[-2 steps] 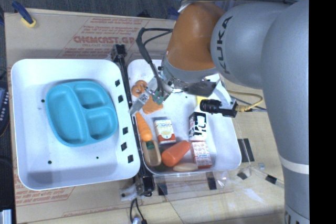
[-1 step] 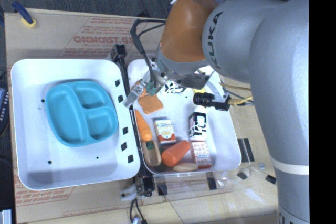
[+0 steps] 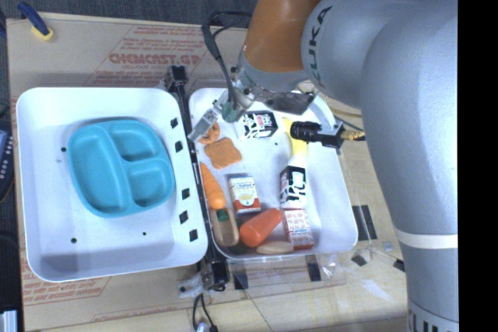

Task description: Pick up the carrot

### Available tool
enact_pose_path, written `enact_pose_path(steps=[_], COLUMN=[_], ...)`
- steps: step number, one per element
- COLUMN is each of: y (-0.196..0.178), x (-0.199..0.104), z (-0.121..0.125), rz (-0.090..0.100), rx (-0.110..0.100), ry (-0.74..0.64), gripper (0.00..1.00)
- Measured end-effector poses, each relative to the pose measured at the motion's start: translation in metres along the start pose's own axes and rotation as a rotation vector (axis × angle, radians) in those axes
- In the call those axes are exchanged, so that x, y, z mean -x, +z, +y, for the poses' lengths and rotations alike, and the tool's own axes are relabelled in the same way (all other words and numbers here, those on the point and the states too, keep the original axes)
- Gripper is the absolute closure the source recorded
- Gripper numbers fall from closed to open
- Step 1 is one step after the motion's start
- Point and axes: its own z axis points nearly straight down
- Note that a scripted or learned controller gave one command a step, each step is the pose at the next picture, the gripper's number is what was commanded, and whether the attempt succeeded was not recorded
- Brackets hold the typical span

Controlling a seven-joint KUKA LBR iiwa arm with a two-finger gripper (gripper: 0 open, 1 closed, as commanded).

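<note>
Carrot: lying lengthwise along the left wall of the right bin, at the centre of the frame, its green end touching a wooden piece below.
Pincer: hanging over the bin's upper left corner, above the carrot; released or clenched, I cannot tell.
Neighbours: orange cracker and small carton are crowding the carrot's right side.
Approach: I judge it is needing to travel toward the frame's bottom, straddling the carrot across its width, avoiding the wall.
Left bin: blue tray is sitting inside.
</note>
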Motion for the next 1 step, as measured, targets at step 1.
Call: enact_pose_path(steps=[1], y=[0.0006], x=[-0.0134], z=[0.0030], rz=[0.005], rx=[0.000], ry=[-0.063], gripper=[0.00])
